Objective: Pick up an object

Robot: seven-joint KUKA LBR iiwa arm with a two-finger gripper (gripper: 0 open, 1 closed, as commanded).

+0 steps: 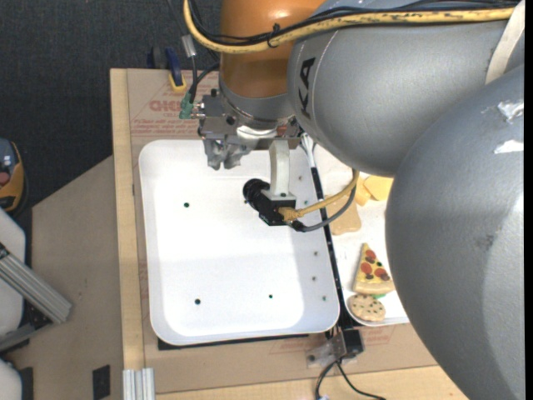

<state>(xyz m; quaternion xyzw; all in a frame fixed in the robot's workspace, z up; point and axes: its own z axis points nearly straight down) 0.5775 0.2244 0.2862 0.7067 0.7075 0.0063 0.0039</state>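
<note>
Looking down at a slant on a workbench, the camera took in two shallow white bins side by side on a brown cardboard sheet (pixel 125 223). A large grey robot arm (pixel 416 82) reached in from the right and covered much of the upper and right part of the scene, its orange band (pixel 266 32) sitting above the wrist. A yellow cable (pixel 350 19) ran along the arm.

The gripper (pixel 221 158) hung over the far edge of the left bin (pixel 233 315), pointing down, with nothing visible between its fingers. How wide the jaws stood could not be told from this angle, as the fingers appeared as one small grey cluster. Just right of it, a black block (pixel 265 202) with a white bracket hung from the wrist over the same bin.

The left bin's floor showed plain white with a few small dark dots. The objects lay in the right bin (pixel 391 317), mostly hidden by the arm: a toy pizza slice (pixel 372 272) near the front, a round cookie (pixel 366 308) touching its near end, and a yellow piece (pixel 376 188) farther back. All were well apart from the gripper.
</note>
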